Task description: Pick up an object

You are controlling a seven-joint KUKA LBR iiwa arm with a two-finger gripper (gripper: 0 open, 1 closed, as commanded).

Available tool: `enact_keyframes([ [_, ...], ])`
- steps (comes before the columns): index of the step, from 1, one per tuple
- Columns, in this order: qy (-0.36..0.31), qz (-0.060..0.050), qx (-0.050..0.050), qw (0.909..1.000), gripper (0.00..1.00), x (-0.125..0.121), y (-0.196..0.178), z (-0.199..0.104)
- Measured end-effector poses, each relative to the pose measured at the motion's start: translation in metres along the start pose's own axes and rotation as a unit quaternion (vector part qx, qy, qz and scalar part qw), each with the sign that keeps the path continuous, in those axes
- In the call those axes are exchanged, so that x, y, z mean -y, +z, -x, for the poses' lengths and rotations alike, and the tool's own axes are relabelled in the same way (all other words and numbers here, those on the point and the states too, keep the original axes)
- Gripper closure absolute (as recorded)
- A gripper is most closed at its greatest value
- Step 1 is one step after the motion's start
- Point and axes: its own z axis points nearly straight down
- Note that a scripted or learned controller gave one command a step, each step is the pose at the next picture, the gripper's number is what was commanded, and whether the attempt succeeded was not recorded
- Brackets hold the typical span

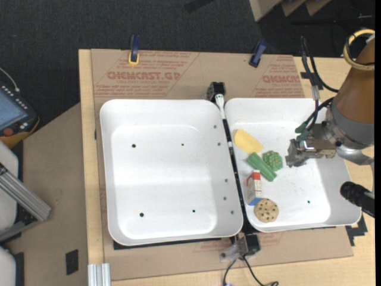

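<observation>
- White plastic makes up both bins; the left bin (119, 177) holds nothing the arm could take, so every candidate sits in the right bin (315, 213).
- Along the right bin's left side, close to the dividing rim, four things lie in a loose column: a yellow piece (247, 140) at the top, a green toy (266, 163) under it, a small red and white carton (255, 185) next, and a round cookie (265, 210) nearest the front wall.
- The yellow piece and the green toy are nearly touching, and the carton lies just beside the green toy's lower end, so a descent there risks nudging a neighbour.
- The cookie sits a little apart from the rest, but it looks flat and lies near the front wall, which leaves little for the fingers to close on.
- The green toy seems the best target: it is the closest to the gripper (296, 155) and looks bulky enough to grasp; closing across its narrow width should work best.
- The gripper hovers just right of the green toy, over bare bin floor; whether its fingers are spread or closed I cannot tell, and nothing is seen between them.
- Open room lies on the right half of the right bin, so that is the safe side for approach and retreat.
</observation>
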Motion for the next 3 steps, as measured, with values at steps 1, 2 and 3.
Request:
enact_keyframes([
  [1, -0.004, 0.0, 0.0, 1.0, 1.0, -0.033, 0.047, -0.067],
  [2, 0.006, 0.003, 0.005, 1.0, 1.0, -0.036, 0.067, 0.071],
  [3, -0.004, 0.005, 0.001, 1.0, 1.0, -0.022, 0.032, 0.001],
])
